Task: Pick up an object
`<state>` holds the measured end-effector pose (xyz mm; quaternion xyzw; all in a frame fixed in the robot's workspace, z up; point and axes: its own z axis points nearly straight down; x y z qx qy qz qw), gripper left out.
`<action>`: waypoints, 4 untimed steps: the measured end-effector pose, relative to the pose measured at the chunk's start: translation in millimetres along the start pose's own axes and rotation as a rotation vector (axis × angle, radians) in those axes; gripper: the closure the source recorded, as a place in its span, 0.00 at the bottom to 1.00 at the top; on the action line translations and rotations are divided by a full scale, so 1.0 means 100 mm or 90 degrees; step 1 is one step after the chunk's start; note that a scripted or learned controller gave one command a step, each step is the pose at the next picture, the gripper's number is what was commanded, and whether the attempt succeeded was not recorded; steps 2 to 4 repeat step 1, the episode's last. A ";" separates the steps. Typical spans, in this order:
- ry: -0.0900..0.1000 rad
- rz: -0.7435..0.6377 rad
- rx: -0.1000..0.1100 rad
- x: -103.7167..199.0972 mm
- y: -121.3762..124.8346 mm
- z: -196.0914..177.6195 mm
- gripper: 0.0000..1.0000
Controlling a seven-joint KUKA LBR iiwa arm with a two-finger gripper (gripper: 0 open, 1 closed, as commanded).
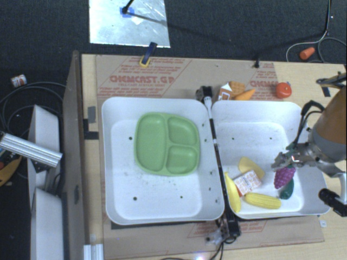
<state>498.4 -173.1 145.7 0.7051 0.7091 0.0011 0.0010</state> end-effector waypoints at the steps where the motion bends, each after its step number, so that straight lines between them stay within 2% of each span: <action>1: 0.001 -0.005 -0.002 0.92 0.12 -0.54 1.00; 4: 0.001 -0.005 -0.002 0.92 0.12 -0.54 1.00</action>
